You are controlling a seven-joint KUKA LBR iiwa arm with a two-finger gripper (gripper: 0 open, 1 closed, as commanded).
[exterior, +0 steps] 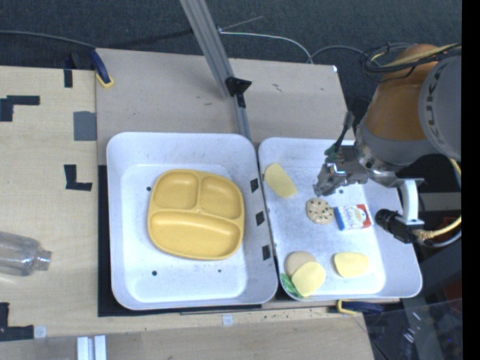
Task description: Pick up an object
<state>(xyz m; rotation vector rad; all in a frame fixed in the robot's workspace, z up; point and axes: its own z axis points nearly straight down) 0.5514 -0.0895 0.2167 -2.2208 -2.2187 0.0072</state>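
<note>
I judged the hand [327,189] — its grip state I could not tell — needed centring squarely over the cookie [320,211] just below before descending.

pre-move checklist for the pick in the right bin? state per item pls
1. Target in view: ok. The cookie lies bare on the floor of the right bin, just below the pincer.
2. Pincer free of load: cannot tell, its tips are too small and dark to read.
3. Room around the target: ok on the left; not ok on the right, where the small carton lies close beside the cookie.
4. Pincer over the target: not ok, it sits a little above it in the view.
5. Other items apart: ok. The yellow wedge and the yellow pieces near the front wall lie away from the cookie.
</note>
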